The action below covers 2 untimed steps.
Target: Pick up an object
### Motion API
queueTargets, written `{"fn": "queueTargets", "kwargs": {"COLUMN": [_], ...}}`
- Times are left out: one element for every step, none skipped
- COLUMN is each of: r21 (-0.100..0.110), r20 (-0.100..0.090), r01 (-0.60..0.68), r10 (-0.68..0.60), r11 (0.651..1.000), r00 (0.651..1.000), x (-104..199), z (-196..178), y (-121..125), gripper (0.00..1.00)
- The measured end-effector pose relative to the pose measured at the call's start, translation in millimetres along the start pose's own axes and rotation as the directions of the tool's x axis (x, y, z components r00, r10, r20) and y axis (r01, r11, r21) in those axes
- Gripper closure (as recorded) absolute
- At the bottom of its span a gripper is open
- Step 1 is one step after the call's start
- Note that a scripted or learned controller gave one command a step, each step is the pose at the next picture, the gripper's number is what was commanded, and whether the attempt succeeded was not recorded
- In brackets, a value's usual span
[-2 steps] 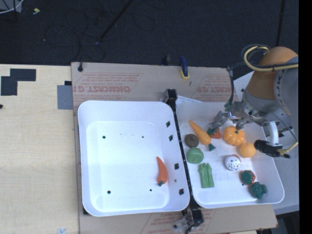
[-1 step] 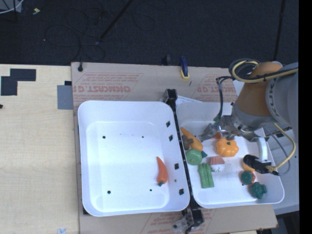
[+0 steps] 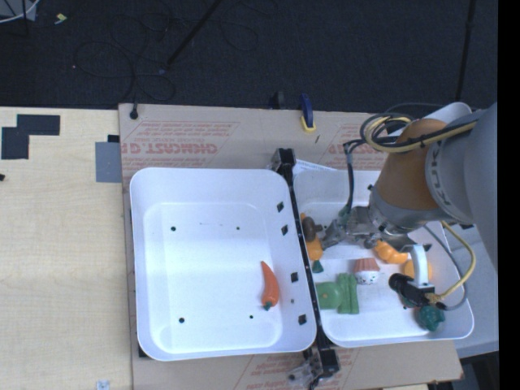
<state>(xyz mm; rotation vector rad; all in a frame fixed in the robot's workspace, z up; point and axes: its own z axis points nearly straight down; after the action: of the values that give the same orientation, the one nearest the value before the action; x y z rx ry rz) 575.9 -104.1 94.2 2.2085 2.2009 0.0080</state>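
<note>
Nearest the camera, a green block (image 3: pixel 340 293) is lying in the right bin (image 3: pixel 459 331) close to the divider, with a teal lump (image 3: pixel 431 318) sitting in that bin's near right corner. Just behind them a small white and red piece (image 3: pixel 366 272) and an orange piece (image 3: pixel 390 254) are resting near the middle, partly under the arm's cables. In the left bin (image 3: pixel 154 218) an orange carrot (image 3: pixel 269 285) is lying alone beside the divider.

Further back, the gripper (image 3: pixel 335 232) is hanging low over the left side of the right bin, beside a small brown and orange object (image 3: pixel 309 230) that is sitting against the divider; that looks like the piece being gone for. The gripper is showing as a dark blur against the wrist, so I cannot tell whether it is open or closed, nor whether it is touching anything, and nothing is visibly being held.

The risk, as I am judging it, is coming from that object's place: it is lying so close to the bin wall that the gripper may be striking the divider or nudging the piece aside rather than enclosing it. The green scrap (image 3: pixel 315 264) just nearer could also be getting caught instead.

Beyond, the arm's orange band (image 3: pixel 406 181) is rising toward the cardboard base (image 3: pixel 203 136)
</note>
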Motion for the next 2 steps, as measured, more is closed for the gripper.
{"fn": "queueTargets", "kwargs": {"r21": [0.014,0.019], "r20": [0.002,-0.006], "r01": [0.000,0.000], "r10": [0.000,0.000], "r11": [1.000,1.000], "r00": [1.000,1.000], "x": [8.7,11.3], "z": [4.3,-4.7], "y": [50.7,48.8], "gripper": [0.00,1.00]}}
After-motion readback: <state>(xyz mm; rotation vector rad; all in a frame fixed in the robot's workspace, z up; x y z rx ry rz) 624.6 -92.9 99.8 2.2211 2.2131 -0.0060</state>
